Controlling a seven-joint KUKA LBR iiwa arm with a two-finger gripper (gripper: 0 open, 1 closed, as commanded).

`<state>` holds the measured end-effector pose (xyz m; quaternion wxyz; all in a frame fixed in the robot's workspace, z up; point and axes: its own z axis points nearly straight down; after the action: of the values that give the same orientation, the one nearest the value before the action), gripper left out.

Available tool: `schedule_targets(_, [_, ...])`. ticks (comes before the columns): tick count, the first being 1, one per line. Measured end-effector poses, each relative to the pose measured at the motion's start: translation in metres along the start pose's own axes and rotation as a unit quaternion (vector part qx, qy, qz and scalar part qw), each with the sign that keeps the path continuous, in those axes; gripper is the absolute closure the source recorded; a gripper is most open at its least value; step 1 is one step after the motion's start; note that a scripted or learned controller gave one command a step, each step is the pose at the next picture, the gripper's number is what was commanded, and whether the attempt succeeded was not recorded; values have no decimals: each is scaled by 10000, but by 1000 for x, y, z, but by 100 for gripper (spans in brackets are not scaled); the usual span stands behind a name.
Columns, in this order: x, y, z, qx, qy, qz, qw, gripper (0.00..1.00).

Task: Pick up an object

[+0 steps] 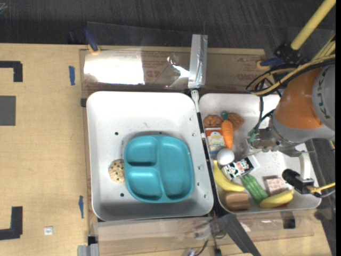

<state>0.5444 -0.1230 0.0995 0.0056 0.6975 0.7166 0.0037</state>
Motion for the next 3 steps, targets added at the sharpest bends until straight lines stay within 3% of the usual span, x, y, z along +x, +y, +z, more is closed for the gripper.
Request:
schedule_targets(1, [0, 0, -87, 26, 11, -1122, 9937, 100])
schedule_targets(2, [-8, 7, -234, -5, -3, -501, 9987, 100])
schedule_targets(3, [-7, 8, -241, 8, -5, -511, 9987, 100])
